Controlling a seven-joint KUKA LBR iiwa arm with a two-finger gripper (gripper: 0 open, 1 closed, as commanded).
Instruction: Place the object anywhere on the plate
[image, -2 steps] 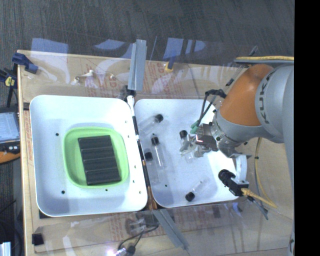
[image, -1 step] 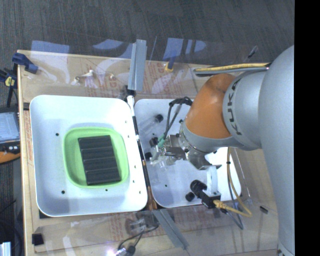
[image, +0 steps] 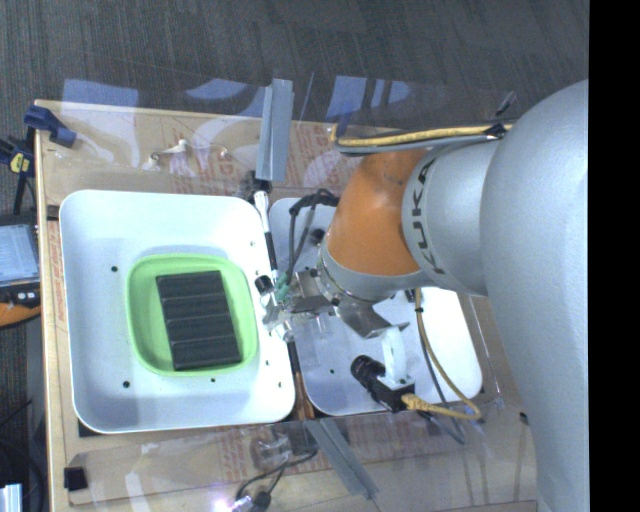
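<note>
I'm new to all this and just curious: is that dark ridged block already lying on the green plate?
Yes. The dark ridged block lies flat in the middle of the green plate, which sits in the left white bin.

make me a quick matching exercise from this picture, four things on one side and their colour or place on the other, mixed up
Things:
1. plate
2. dark ridged block
3. band above the wrist
4. left bin

Colour or place:
A. orange
B. white, holding the plate
C. light green, square with rounded corners
D. dark grey, lying on the plate

Right pairs: 1-C, 2-D, 3-A, 4-B

The hand sits over the divide between the left bin and the right bin.
</note>
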